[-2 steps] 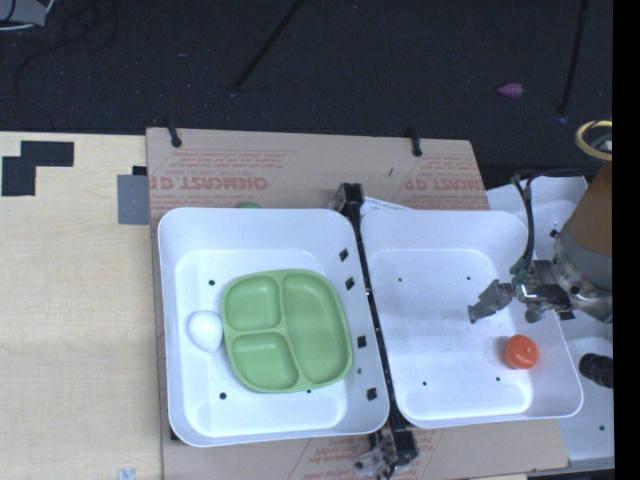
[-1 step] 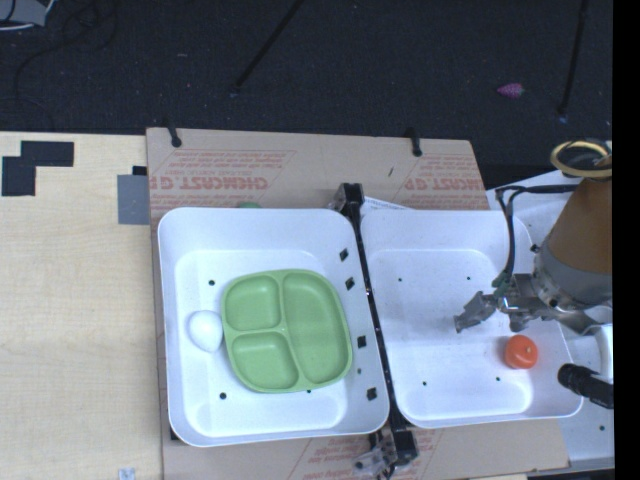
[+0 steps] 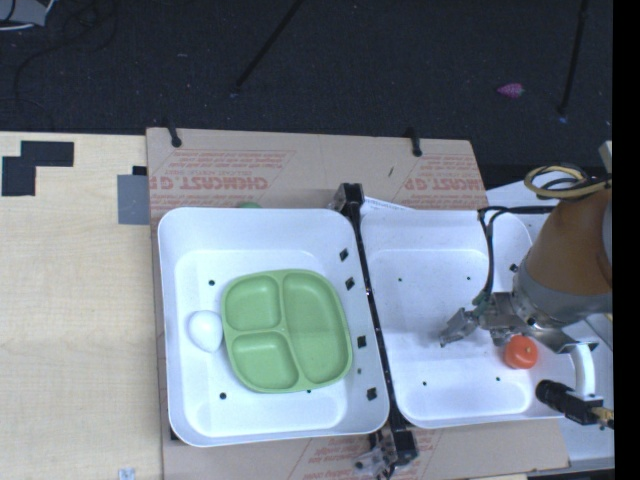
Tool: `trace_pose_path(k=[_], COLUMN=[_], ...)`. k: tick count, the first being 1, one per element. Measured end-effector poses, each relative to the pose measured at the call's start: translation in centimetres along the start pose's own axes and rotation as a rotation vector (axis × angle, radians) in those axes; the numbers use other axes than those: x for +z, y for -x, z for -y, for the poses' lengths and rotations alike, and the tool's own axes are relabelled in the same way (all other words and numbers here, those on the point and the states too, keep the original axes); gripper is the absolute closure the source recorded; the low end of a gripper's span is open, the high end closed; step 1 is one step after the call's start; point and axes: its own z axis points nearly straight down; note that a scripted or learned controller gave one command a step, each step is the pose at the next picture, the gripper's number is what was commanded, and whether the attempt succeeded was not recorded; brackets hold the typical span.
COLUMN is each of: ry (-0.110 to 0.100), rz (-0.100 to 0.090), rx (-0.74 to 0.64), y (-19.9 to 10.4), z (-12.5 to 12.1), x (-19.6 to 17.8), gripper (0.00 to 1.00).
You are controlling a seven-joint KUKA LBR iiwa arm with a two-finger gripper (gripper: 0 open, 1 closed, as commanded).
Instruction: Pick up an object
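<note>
— What sat in the left shallow white plastic bin (image 3: 190, 238)?

— A pale green three-compartment plastic plate (image 3: 286, 329) lay flat near its middle, and a small white egg-shaped object (image 3: 205, 330) rested just beside the plate's left edge, touching or nearly so.

— And the right shallow white plastic bin (image 3: 420, 238)?

— A small round orange object (image 3: 520, 352) lay on its floor toward the right side. The grey arm with the orange band (image 3: 572, 253) reached in from the right, and its two-finger metal gripper (image 3: 462, 328) hung low over the bin floor, left of the orange object and apart from it.

— Was it gripping anything?

— Nothing showed between its fingers. How wide they stood, I could not tell.
</note>
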Motion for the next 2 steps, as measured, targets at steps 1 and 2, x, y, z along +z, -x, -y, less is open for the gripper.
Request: trace_pose_path(k=[1,2], ry=[0.002,0.01], rz=[0.001,0.004], rx=[0.005,0.001], y=[0.2,1.0], z=[0.0,-0.1], x=[-1.2,-7.2], gripper=[1.0,1.0])
